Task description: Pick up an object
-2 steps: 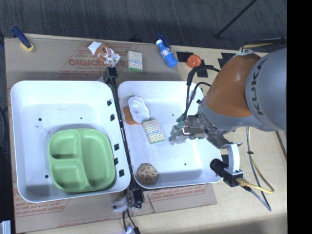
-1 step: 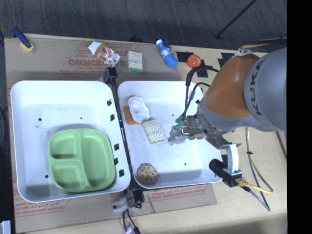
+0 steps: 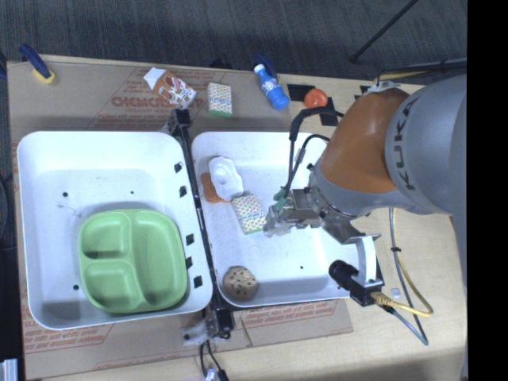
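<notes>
- Arm looms nearest the camera, bent over the right bin, likely lining up a grab.
- Gripper sits beside the patterned block; its opening can't be told.
- Ball lies near, green tray left.

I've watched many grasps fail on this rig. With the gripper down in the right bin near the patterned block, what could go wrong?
The gripper sits at the patterned block's edge, so it may nudge it aside instead of gripping. The white object and orange piece lie close behind and could get shoved.
</notes>
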### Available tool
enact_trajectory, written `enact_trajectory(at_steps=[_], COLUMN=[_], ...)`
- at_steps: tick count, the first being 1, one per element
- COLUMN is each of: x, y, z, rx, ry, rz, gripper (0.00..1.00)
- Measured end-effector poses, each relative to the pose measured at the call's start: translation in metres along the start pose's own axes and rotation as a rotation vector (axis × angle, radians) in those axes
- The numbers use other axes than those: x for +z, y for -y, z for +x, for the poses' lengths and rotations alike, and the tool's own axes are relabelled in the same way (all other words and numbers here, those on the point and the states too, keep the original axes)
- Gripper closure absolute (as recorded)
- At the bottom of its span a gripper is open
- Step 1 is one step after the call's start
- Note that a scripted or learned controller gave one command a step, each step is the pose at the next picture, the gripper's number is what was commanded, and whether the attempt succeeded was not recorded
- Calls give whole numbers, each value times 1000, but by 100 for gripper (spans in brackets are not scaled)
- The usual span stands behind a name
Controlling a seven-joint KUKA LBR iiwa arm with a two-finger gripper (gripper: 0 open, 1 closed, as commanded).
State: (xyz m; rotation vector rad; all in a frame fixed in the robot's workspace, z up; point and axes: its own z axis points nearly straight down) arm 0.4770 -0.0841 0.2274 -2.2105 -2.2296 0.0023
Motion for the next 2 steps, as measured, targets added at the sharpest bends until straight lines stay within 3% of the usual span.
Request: enact_trajectory(at_steps=[1,2], x=[28,22], y=[-21,1], z=[-41,-71], rx=[2,4], ry=[2,-1], rz=[1,1], gripper=[100,100])
